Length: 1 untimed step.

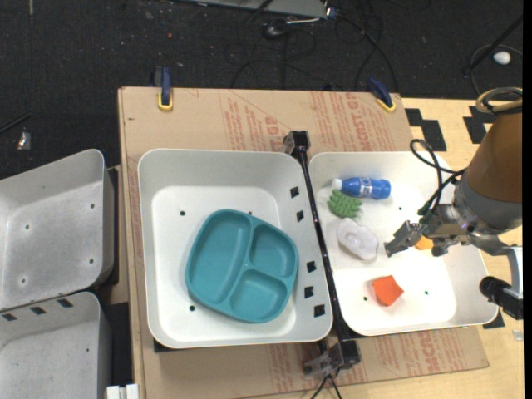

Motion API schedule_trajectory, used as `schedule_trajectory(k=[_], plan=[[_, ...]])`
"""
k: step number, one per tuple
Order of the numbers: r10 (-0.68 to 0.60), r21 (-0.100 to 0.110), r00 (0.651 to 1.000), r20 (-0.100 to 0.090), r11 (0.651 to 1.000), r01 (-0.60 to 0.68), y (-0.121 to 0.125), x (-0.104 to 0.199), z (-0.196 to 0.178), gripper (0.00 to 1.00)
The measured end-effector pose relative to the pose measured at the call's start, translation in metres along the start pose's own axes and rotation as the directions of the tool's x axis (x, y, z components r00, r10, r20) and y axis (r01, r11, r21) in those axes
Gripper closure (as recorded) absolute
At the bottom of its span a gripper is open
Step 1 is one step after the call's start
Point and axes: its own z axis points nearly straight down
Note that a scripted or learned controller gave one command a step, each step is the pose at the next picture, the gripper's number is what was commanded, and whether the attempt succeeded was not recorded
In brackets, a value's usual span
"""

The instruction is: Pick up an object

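Note:
The right bin (436, 302) holds a blue bottle with a white cap (364, 188), a green spiky toy (343, 204), a pale translucent object (357, 240) and an orange-red block (386, 290). My gripper (402, 239) hangs over the middle of this bin, just right of the pale object and above the orange-red block. Its fingers (394, 247) look open with nothing between them. A small orange piece (425, 242) shows right behind the gripper, partly hidden by the wrist.
The left bin (166, 189) holds a teal divided plate (241, 264). A black divider (312, 223) runs between the bins. Grey trays (50, 214) lie at far left. The arm's body (499, 181) covers the right bin's right edge.

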Motion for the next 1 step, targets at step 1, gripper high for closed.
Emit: schedule_trajectory(k=[1], plan=[[-0.004,-0.013,1.0,0.002,1.0,0.004,0.0029,0.0005,-0.0064,0.0]])
